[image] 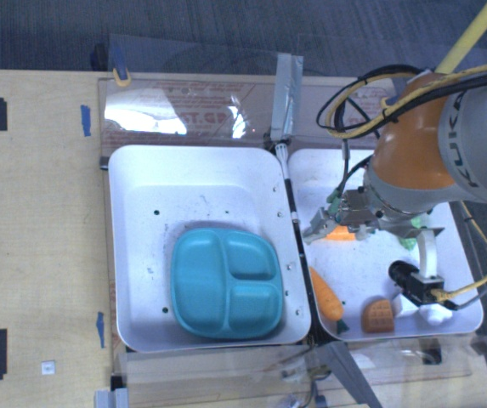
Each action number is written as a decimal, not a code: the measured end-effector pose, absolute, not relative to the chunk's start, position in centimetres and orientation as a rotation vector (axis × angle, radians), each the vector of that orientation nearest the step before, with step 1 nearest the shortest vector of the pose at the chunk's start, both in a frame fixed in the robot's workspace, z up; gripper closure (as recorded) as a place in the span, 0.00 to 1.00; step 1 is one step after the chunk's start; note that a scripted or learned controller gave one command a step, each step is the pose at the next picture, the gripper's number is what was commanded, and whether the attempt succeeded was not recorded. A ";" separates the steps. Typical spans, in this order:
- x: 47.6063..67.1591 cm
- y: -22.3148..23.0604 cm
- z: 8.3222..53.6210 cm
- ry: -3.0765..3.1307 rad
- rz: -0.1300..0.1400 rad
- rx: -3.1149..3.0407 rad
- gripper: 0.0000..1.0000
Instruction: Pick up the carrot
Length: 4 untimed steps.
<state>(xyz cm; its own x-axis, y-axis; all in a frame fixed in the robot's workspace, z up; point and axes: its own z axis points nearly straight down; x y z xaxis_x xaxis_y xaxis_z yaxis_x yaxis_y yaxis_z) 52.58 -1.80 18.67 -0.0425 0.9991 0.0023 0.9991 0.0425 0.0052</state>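
The carrot (325,293) is lying along the right bin's (358,270) left wall, near the front, so the end effector (335,226) (apart or together, I cannot tell), hovering behind it, should be centring over its middle and closing crosswise.

You see two white bins side by side on the pale wood surface (39,228). In the left bin (141,185) a teal divided plate (226,283) lies toward the near side. In the right bin (358,270) the carrot (325,294) rests against the left wall at the near corner, its tip pointing near and right. Just right of it, by the near wall, sits a small brown lump (378,314). The arm (447,155) reaches in from the right, and your gripper (338,221) hangs over the middle of that bin, farther back than the carrot and apart from it. A small orange piece (342,235) shows right beneath the gripper, and a green bit (410,241) to its right.
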 end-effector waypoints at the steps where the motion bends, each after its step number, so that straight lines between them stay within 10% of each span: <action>1: 56.2 -6.9 18.4 2.379 0.000 2.049 0.00; 2: 62.6 -9.8 9.9 2.219 -0.006 2.227 0.00; 3: 62.9 -9.7 11.3 2.218 0.002 2.217 1.00; 4: 67.0 -4.5 20.1 2.295 0.013 2.134 1.00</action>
